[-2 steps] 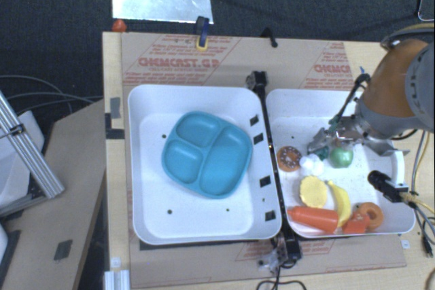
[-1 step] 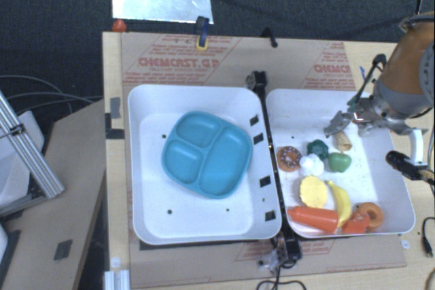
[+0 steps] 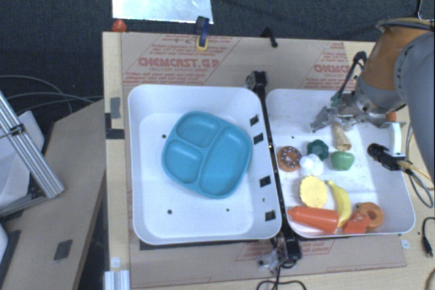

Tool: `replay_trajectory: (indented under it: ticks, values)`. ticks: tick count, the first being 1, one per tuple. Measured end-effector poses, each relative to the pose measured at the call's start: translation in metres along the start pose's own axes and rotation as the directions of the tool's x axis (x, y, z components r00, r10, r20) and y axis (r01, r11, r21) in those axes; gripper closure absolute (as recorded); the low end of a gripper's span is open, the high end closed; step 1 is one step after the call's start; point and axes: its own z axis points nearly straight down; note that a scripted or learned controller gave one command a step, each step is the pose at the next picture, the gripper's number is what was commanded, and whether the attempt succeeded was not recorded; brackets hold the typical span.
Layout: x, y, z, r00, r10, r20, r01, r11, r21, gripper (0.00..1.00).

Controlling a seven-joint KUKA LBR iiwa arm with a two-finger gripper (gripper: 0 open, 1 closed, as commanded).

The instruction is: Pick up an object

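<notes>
My gripper hangs over the back part of the right bin, fingers open and nothing between them. A tan cone-shaped toy lies just below its tips, close to them but not gripped. In front of it lie a dark green piece, a green pepper, a white ball and a sprinkled donut. Nearer the front edge are a yellow round piece, a banana, a carrot and an orange-red piece.
The left bin holds a blue divided plate. A black divider with clips runs between the bins. The right bin's back left corner shows bare white floor. The arm comes in from the right.
</notes>
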Motion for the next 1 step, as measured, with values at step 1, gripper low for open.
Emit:
replay_trajectory:
  ticks: [1]
  values:
    - [-0.0004, -0.0009, -0.0121, 1.0, -0.002, 0.001, 0.002, 1.0, 0.0, 1.0]
